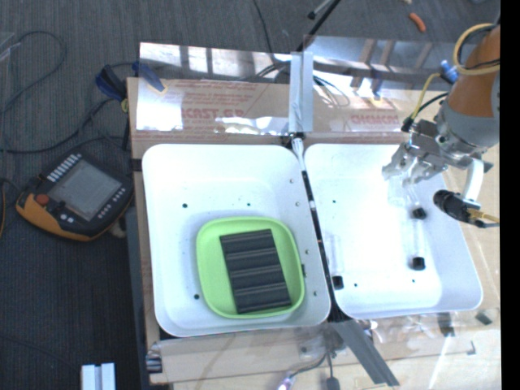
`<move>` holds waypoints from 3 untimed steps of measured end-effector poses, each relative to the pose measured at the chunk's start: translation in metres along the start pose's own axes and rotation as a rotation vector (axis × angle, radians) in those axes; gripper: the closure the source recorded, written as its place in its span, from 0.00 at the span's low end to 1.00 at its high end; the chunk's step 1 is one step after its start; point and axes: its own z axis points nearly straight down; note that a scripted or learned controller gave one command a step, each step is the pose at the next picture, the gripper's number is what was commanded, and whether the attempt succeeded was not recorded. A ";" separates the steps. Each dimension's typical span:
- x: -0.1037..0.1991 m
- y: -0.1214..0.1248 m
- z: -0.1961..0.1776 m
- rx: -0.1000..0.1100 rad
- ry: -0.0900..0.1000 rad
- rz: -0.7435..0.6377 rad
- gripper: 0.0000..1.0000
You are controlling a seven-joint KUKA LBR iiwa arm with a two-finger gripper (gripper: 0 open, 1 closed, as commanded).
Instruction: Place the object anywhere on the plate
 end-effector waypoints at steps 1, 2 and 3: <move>0.000 0.000 0.000 0.000 0.000 0.000 0.00; 0.025 0.004 -0.107 -0.003 0.004 -0.030 0.00; 0.035 0.024 -0.217 -0.003 0.003 -0.107 0.00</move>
